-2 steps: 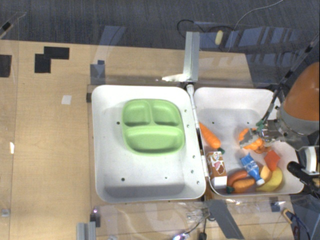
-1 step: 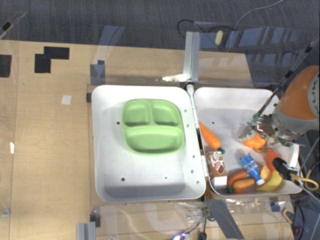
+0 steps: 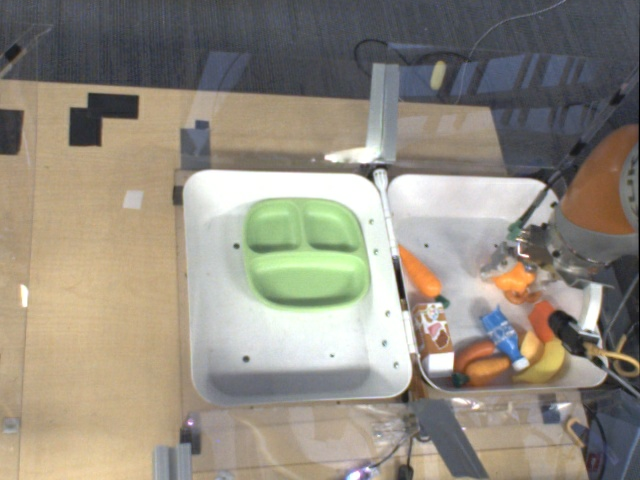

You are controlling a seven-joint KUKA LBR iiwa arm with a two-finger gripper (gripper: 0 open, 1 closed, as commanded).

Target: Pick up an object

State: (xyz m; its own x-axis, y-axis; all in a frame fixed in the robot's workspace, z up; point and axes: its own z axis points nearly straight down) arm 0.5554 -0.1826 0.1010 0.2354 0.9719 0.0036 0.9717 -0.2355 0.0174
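My gripper (image 3: 516, 261) hangs low over the right side of the right bin (image 3: 455, 203), reaching in from the right edge. Directly under it lies a small orange toy (image 3: 515, 286), touching or nearly touching the gripper's tip; whether it is held cannot be made out. Along the bin's left wall lies a carrot (image 3: 421, 273). At the front of the bin are a small printed carton (image 3: 433, 328), a hot dog (image 3: 482, 361), a blue bottle (image 3: 502, 334), a banana (image 3: 543, 361) and a red piece (image 3: 545, 316).
The left bin (image 3: 215, 268) holds a green divided plate (image 3: 304, 251). A metal post (image 3: 384, 113) stands behind the seam between the bins. A black cable (image 3: 575, 336) runs from the arm over the right bin's front corner.
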